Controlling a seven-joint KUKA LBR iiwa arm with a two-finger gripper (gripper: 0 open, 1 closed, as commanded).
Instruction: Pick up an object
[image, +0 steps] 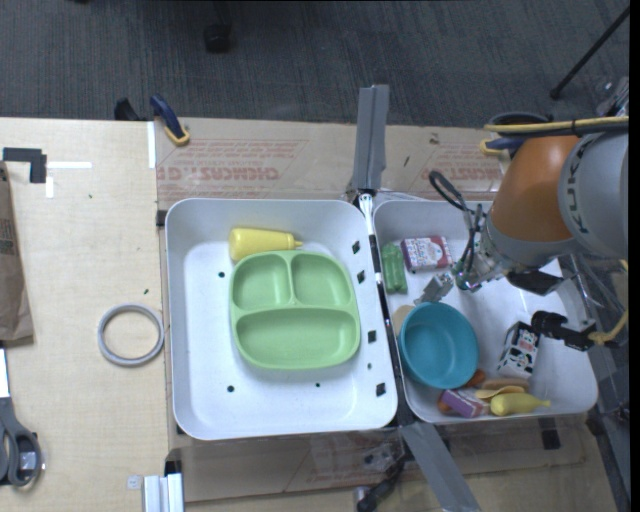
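Note:
My gripper (462, 278) reaches into the right bin (575, 385) from the right, under the orange wrist band (530, 195). It hangs over the bin's back middle, just right of a pink packet (424, 252) and above the far rim of a blue bowl (439, 344). A small grey piece (435, 290) lies right beside its tip. A green bar (393, 269) lies along the bin's left wall. A white and black box (520, 348) sits to the bowl's right. A yellow banana-like toy (518, 403) and a purple piece (458, 403) lie at the front.
The left bin (200, 390) holds a green divided plate (295, 310) and a yellow bottle (262, 241) behind it. On the bench to the left lie a grey ring (131, 334) and scissors (18, 452). A grey divider post (370, 135) stands between the bins at the back.

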